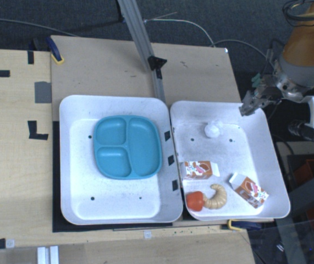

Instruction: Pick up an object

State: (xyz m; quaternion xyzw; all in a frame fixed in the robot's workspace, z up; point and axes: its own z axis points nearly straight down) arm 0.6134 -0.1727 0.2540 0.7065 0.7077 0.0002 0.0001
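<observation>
My claw (248, 108) hangs at the right bin's (255, 120) upper-right rim, finger state can't tell, nearest pick the white ball (212, 130) just left and slightly below, in the bin's upper middle.

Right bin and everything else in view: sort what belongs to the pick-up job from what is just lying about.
Belongs to the job:
- claw, at the right bin's far rim
- white ball
- flat carton
- tilted carton
- croissant
- red tomato

Just lying about:
- blue divided plate in the left bin
</observation>
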